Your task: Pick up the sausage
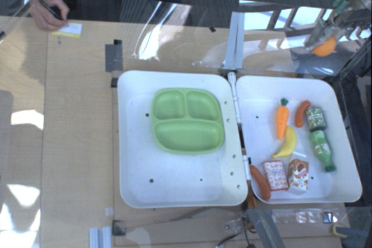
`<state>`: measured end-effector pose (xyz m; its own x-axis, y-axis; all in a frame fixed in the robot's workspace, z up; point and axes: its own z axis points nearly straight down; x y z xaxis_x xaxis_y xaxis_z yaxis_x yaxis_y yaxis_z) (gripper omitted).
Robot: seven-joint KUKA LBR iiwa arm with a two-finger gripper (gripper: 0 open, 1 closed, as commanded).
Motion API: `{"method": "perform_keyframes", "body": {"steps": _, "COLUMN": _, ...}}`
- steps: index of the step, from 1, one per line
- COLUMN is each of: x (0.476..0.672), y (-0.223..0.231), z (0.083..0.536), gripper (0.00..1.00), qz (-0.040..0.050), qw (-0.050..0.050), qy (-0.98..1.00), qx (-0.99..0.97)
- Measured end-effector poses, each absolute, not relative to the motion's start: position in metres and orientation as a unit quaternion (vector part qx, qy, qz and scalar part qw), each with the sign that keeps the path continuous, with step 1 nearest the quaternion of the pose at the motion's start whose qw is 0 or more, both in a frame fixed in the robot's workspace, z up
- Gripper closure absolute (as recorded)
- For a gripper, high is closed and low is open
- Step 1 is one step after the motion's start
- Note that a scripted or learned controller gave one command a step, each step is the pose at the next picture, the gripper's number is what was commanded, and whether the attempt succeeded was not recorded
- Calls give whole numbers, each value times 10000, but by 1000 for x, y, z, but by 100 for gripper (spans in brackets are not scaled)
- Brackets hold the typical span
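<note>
- Approach was the step in hand, judging by the layout: the grey arm's two-finger gripper point(314, 39) hung at the far right of the scene, beyond the far rim of the right-hand shallow white bin point(343, 183), with nothing seen in its grasp.
- Whether the gripper was wide or narrow could not be told at this angle and blur.
- Two candidates fitted the task, and both lay in the right bin. A short orange-red plastic sausage point(301, 114) lay in the far part. A darker red sausage-shaped piece point(260, 181) lay at the near left corner.
- The orange-red sausage lay nearer to the gripper, toward the near side and slightly left of it, but well apart from it.
- It lay just left of a small green-labelled can point(315, 118), possibly touching it, and right of an orange toy carrot with a green top point(282, 118).
- A good descent would probably have closed across the sausage's short width at its middle, keeping clear of the can.
- The darker red piece lay against the bin's left wall, just beside a red-and-white carton point(274, 175), so a grasp there looked more cramped.
- A yellow toy banana point(286, 143) lay between the two candidates and could be nudged by a low pass.
</note>
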<state>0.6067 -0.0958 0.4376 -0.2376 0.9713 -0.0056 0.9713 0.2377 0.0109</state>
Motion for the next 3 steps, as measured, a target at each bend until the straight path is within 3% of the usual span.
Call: {"method": "perform_keyframes", "body": {"steps": 3, "x": 613, "y": -90, "z": 473, "gripper": 100, "qz": 78, "qw": 196, "qy": 7936, "qx": 6081}}
